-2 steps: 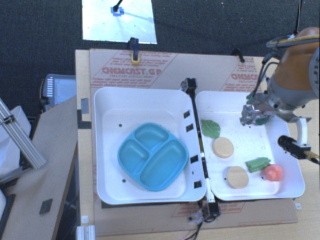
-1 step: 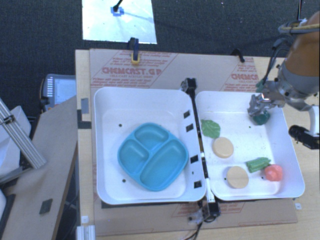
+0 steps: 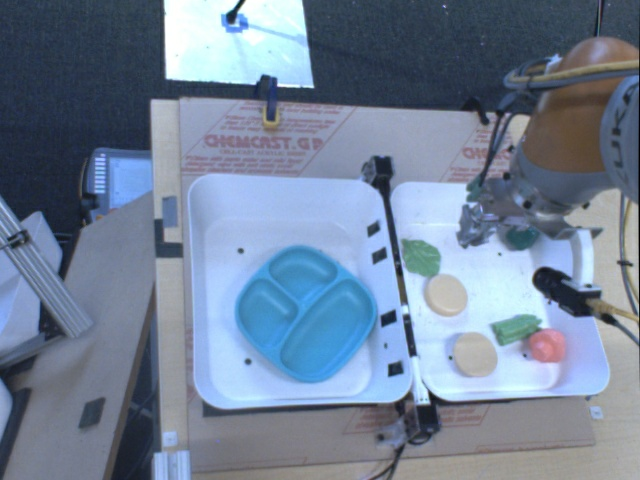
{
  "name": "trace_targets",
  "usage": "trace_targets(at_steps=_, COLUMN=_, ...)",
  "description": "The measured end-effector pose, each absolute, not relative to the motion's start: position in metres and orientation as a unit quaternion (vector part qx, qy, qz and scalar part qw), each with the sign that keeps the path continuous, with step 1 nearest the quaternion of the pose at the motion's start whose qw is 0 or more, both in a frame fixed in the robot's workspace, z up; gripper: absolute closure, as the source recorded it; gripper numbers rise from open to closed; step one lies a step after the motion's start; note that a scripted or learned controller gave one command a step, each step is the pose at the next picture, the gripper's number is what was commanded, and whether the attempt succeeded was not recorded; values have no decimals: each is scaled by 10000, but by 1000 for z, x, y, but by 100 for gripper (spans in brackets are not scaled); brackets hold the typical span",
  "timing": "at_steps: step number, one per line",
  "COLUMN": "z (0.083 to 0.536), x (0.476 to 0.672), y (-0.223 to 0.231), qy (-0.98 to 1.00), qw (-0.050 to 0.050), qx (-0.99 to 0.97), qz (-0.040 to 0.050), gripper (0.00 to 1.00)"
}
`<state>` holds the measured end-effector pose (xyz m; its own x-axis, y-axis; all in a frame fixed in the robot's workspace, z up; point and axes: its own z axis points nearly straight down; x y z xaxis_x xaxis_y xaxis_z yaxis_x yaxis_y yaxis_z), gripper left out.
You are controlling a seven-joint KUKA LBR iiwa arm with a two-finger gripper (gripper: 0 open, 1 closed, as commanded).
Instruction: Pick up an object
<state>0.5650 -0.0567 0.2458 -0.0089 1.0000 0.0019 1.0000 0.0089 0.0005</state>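
Beside smooth round discs (image 3: 446, 295), a leafy green piece (image 3: 421, 258)

bins – 2 (image 3: 290, 193) (image 3: 590, 368) | blue divided plate – 1 (image 3: 305, 311) | round tan pieces – 2 (image 3: 446, 295) (image 3: 475, 354) | green pieces – 2 (image 3: 421, 257) (image 3: 516, 328) | pink piece – 1 (image 3: 547, 345)

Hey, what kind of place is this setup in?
Probably a robotics lab test bench: two shallow white plastic bins on a cardboard sheet, toy food pieces like a pink one, and dark carpet.

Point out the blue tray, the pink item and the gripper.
Blue tray (image 3: 305, 313), camera view, centre divider.
Pink item (image 3: 547, 346), camera view, its middle.
Gripper (image 3: 474, 230), camera view, between fingertips.
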Motion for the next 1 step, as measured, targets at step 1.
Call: trace_targets(at_steps=1, z=233, x=546, y=-5, qy=-7104, qw=7, qx=-7037, qz=-3, gripper=100)
